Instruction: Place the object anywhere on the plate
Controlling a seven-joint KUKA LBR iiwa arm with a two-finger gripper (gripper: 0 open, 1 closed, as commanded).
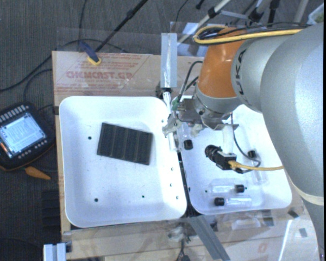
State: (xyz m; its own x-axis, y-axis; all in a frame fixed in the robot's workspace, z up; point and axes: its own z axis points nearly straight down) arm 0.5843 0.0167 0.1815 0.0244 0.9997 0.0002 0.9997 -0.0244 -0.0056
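Observation:
A dark ribbed rectangular plate [125, 143] lies flat in the left white bin [81, 200]. In the right bin [277, 192], two clear tubes with black caps lie near the front, one [226, 189] just behind the other [234, 202]. A small black piece [188, 144] sits by the bin's left wall. My gripper [175, 128] hangs low over the wall between the two bins, at the right bin's far left corner, right of the plate. The wrist hides what is under it.
A cardboard sheet [108, 72] lies behind the left bin. A handheld control pendant [19, 135] rests on the floor to the left. Another small black piece [252, 155] lies at the right of the right bin.

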